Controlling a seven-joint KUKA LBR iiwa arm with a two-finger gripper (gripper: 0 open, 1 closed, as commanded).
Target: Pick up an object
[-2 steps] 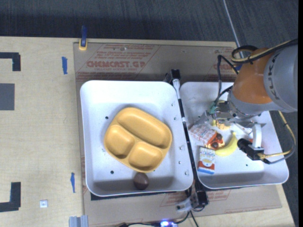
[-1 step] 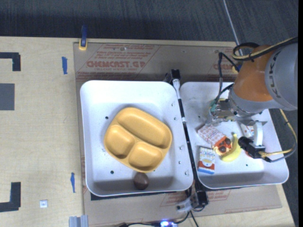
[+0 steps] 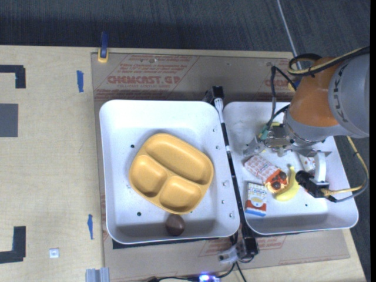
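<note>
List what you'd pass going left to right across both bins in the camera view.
Yellow divided tray, small brown ball, small carton, pink packet, yellow and red toy, then the arm's gripper above them.

yellow tray (image 3: 170, 172) crowding left bin (image 3: 111, 157), packets (image 3: 259, 167) cluttering right bin (image 3: 341, 216)

from my remote view: a pale wood-grain desk (image 3: 47, 175) spans the frame, carrying black square markings (image 3: 13, 77) at its left edge and short blue tape strips (image 3: 80, 81). a brown cardboard sheet (image 3: 176, 75) with red lettering lies flat on it. beyond the far edge i see dark grey carpeted floor (image 3: 176, 10). lighting is even.
</note>
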